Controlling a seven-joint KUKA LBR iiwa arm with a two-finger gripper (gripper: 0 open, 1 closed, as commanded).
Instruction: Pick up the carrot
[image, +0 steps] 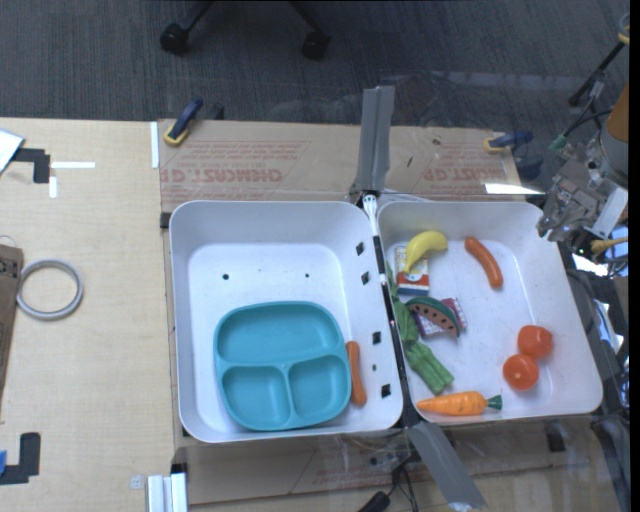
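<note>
The carrot (455, 404), orange with a green top, lies on its side near the front edge of the right bin (570, 300). My gripper (562, 212) hovers over that bin's far right corner, well away from the carrot and above the rim. Nothing is seen in its grasp.
The right bin also holds a banana (425, 245), a red sausage (483, 262), two tomatoes (527, 357), a watermelon slice (437, 315) and a green pod (422, 355). The left bin (200, 260) holds a teal divided plate (282, 364) and an orange sausage (354, 372). A tape roll (47, 289) lies at the bench's left.
</note>
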